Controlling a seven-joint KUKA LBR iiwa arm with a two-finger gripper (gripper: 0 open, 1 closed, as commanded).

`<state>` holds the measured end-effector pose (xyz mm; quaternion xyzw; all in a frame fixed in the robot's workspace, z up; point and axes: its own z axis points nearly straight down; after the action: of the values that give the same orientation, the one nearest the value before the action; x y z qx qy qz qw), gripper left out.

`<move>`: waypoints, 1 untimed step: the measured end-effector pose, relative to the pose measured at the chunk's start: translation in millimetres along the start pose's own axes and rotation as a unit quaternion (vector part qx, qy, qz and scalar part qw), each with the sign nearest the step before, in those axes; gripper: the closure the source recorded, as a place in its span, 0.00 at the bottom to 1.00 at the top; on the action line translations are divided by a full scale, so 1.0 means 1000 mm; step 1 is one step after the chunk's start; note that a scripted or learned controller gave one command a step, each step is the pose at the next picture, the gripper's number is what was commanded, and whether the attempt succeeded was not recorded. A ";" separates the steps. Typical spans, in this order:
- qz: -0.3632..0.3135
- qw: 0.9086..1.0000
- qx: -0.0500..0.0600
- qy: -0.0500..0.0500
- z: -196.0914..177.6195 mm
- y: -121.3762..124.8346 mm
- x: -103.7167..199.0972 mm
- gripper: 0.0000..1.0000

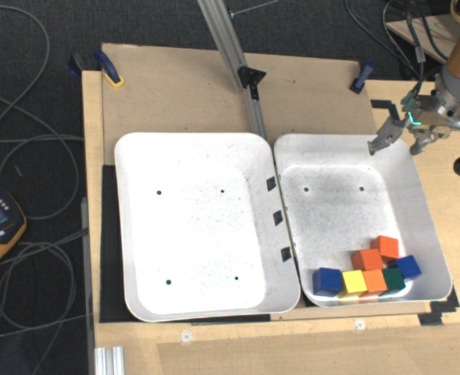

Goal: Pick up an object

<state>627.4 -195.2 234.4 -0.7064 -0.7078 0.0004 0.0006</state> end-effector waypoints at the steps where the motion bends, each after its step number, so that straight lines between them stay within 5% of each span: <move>1: 0.001 1.000 0.002 0.001 0.043 0.002 -0.005 0.00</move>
<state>628.9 -199.7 190.9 -0.7071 -0.7071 0.0014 0.0023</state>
